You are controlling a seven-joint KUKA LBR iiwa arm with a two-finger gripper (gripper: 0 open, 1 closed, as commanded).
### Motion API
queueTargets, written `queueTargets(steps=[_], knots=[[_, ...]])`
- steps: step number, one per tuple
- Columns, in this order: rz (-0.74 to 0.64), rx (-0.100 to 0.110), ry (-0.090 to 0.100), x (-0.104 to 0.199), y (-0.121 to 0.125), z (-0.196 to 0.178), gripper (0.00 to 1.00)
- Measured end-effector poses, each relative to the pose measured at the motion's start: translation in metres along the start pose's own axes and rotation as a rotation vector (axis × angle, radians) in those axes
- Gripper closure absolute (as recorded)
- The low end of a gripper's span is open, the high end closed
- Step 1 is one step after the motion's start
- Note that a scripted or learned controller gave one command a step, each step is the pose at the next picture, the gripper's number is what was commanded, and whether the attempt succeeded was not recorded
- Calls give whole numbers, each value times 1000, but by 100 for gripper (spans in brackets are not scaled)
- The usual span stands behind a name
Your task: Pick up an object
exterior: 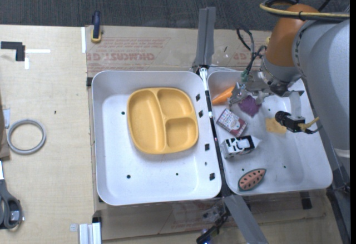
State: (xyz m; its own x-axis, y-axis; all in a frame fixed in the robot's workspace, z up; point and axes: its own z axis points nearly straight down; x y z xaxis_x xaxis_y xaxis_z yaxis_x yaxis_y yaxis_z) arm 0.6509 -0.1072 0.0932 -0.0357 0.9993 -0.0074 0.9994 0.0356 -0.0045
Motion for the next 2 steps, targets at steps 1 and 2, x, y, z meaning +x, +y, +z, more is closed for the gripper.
queueTargets(steps=[1, 2], knots=[[-3, -3, -1, 1, 1, -9, 100], [-6, -3, -4, 0, 1, -19, 100]])
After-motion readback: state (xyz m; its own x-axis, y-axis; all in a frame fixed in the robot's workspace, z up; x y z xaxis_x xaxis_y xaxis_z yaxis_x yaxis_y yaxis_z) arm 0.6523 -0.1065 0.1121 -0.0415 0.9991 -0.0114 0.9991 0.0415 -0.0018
